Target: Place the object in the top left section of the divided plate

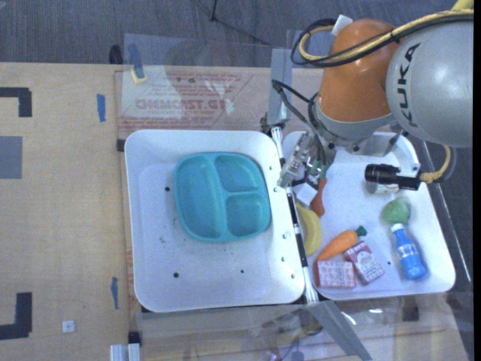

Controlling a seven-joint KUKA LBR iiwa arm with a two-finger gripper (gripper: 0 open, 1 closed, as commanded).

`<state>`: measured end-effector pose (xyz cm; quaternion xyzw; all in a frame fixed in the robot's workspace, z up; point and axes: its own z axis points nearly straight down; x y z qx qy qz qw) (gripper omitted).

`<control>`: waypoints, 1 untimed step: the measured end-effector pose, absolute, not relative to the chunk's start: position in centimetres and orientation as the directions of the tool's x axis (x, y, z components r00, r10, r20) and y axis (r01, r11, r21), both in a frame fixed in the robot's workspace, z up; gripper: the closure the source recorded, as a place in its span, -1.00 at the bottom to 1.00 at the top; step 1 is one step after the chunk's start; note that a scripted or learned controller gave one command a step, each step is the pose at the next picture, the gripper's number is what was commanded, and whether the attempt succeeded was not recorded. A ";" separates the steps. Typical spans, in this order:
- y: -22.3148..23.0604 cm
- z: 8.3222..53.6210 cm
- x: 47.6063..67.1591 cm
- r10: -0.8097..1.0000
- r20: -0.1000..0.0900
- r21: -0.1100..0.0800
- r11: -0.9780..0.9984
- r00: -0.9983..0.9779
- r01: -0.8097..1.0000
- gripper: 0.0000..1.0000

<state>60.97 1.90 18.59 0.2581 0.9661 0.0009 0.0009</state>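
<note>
Your gripper (301,170) hangs over the wall between the bins; whether it grips anything, you cannot tell. A reddish-orange piece (320,198) lies just beside it in the right-hand bin (432,228). The teal divided plate (197,194) sits in the left-hand bin (150,262).

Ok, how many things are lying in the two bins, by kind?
Divided plate: 1
Banana: 1
Carrot: 1
Reddish-brown piece: 1
Red-and-white packets: 2
Blue bottle: 1
Green lump: 1
Total: 8
</note>
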 end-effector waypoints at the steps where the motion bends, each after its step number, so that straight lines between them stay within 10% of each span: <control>1: 8.2 18.6 62.7 0.356 -0.007 0.005 0.934 -0.934 0.356 1.00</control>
